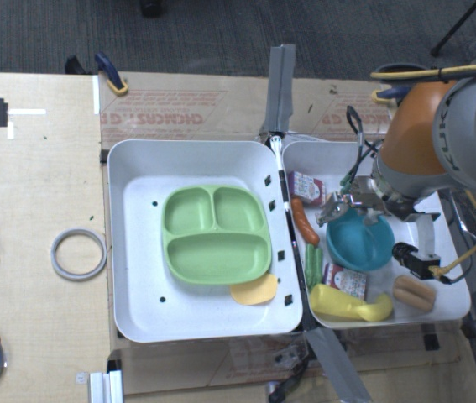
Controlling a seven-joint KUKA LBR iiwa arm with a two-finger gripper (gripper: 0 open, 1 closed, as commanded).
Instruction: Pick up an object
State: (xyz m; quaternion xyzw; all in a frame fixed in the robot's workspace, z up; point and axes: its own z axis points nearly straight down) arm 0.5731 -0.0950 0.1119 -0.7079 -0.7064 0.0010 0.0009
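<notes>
Arm: in from the right, jaws (pixel 348 208) down over the right bin (pixel 452 309), just above the teal bowl's far rim.
Jaws: can't tell whether apart or together.
Teal bowl (pixel 360 242): middle of the right bin, hot dog (pixel 306 222) to its left, yellow banana (pixel 348 304) near side.
Left bin (pixel 128 250): green divided plate (pixel 216 233), yellow chip (pixel 254 290) touching its near edge.
Counter (pixel 32 191): grey ring (pixel 79 253) lying left.

Grey arm (pixel 473 133), orange band (pixel 418 128)
</notes>
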